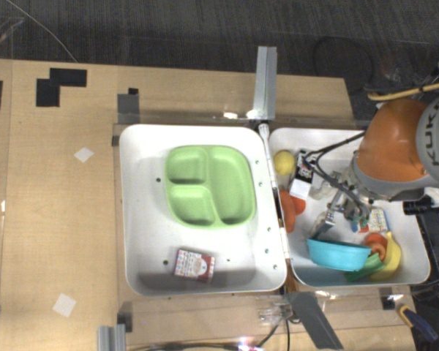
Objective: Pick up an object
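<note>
Two shallow white bins sit side by side on the wooden bench. The left bin (143, 196) holds a light green divided tray (208, 185) lying flat toward its upper middle, and a small red and white packet (194, 265) near its front edge, well apart from the tray. The right bin (418, 270) is crowded: a yellow lemon (283, 163) lies at its upper left corner, an orange-red item (292, 209) just below it against the divider, a turquoise bowl (339, 254) along the front, and a banana (390, 260) with a green piece at the front right, touching the bowl's right end. The grey arm with its orange band (391, 148) reaches in over this bin from the right. Its gripper (335, 214) hangs low over the middle of the bin, just above the bowl's upper rim. Whether the gripper is spread or closed I cannot tell; nothing can be made out in its grasp.
</note>
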